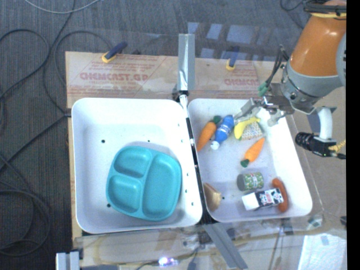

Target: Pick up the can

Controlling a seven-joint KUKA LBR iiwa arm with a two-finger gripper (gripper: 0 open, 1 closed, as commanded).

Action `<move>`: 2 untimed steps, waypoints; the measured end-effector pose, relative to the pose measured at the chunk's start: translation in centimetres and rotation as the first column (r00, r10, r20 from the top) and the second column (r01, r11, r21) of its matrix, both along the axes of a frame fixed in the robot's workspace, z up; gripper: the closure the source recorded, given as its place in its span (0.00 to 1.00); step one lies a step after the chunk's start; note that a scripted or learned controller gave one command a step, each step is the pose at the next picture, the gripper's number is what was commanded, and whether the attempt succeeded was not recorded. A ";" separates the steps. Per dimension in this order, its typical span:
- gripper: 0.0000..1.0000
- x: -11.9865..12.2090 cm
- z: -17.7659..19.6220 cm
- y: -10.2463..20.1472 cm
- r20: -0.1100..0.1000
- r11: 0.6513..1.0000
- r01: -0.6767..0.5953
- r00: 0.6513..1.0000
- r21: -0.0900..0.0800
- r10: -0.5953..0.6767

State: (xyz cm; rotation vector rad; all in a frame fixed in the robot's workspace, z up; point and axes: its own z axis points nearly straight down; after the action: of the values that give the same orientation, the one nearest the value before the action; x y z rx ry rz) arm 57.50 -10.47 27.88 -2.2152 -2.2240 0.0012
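**1 can lying flat, gripper well short of it**

Gripper [260, 110] hangs over the right bin's [298, 167] back edge; whether its grasp is spread cannot be told. Can [250, 180] lies on its side near the front edge, beside a carton [262, 199]. Judged light, rigid, smooth and prone to roll: grip across the body.

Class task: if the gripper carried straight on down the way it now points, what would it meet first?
Probably the banana in the right bin, just below the gripper; depth is unclear. The can lies further off.
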 end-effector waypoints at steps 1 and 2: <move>0.00 -5.2 -9.8 -3.8 0.000 0.986 -0.166 0.986 0.002 0.166; 0.00 -8.4 -18.9 -4.3 0.017 0.971 -0.239 0.971 -0.008 0.239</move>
State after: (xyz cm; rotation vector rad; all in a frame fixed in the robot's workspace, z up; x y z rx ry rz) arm 49.07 -14.74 9.02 -1.9413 -2.4885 -0.0120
